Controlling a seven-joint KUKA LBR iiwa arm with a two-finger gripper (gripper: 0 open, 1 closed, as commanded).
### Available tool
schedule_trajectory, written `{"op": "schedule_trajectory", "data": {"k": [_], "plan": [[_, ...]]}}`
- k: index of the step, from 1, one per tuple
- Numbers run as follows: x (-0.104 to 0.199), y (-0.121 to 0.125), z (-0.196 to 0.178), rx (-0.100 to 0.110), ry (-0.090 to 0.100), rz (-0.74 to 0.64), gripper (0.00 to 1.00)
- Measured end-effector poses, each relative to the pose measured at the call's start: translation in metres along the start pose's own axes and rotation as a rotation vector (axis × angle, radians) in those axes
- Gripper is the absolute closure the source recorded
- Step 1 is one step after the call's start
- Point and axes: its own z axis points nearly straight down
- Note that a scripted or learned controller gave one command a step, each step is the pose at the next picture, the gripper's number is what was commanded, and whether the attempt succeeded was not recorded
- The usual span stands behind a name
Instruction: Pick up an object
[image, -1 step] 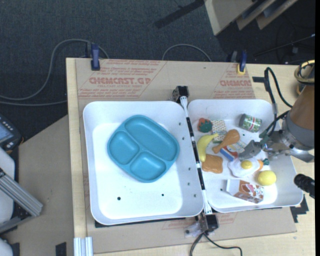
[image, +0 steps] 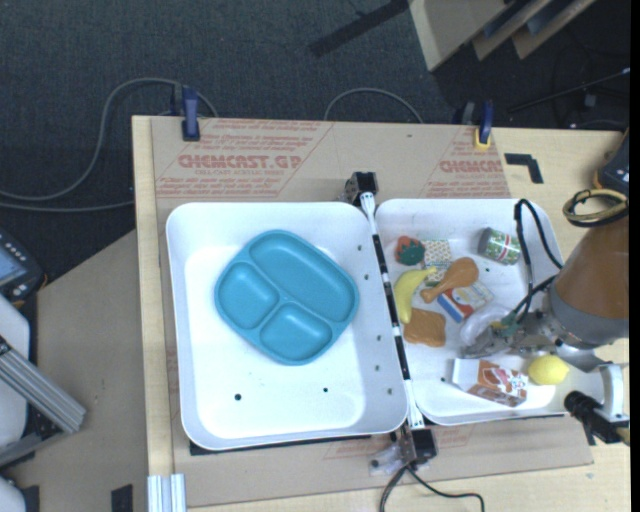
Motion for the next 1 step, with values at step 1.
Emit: {"op": "schedule_trajectory", "data": {"k": [1], "plan": [[0.0420, 0.0846, -0.0578, -0.017, -0.003, -0.011, 0.00]]}}
